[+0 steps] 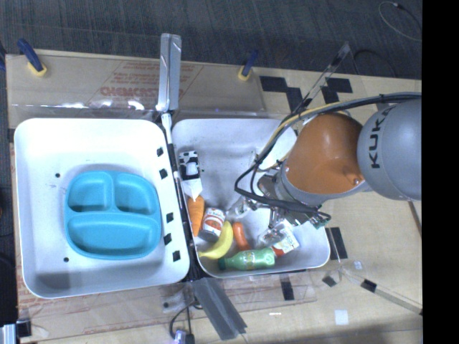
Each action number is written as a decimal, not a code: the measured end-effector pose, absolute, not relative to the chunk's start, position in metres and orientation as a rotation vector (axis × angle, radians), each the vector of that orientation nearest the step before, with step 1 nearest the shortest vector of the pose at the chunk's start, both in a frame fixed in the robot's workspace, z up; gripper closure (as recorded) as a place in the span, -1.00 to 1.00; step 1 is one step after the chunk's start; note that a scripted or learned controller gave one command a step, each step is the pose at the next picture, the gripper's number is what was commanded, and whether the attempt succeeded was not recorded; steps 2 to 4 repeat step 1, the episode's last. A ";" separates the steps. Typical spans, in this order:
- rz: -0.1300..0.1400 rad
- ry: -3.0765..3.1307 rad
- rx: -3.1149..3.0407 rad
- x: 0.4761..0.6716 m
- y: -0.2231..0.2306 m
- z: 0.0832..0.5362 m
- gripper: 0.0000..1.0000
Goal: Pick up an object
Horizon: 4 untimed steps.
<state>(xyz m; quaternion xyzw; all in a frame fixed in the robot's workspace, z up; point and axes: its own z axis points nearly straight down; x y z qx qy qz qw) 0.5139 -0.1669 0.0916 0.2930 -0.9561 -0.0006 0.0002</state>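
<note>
I've got the gripper (276, 224) low in the right bin (215, 131), near its front edge, over a small packet (285, 244); can't tell its grip. Banana (221, 244) and bottle (247, 259) crowd the front-left corner, so I'd descend straight, close slowly, then lift

We log two white bins (29, 192); left one has a sky-blue divided tray (113, 215). In the right bin: yellow banana (220, 244), green bottle (247, 260), orange carrot (196, 216), red-and-white can (212, 223). Arm (391, 153) grey with orange band (324, 156). Bench (215, 77) tan with black squares.
</note>
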 end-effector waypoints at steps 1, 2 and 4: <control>0.002 -3.006 0.930 0.517 -0.165 0.103 1.00; 0.002 -3.006 0.930 0.517 -0.165 0.103 1.00; 0.002 -3.006 0.930 0.517 -0.165 0.103 1.00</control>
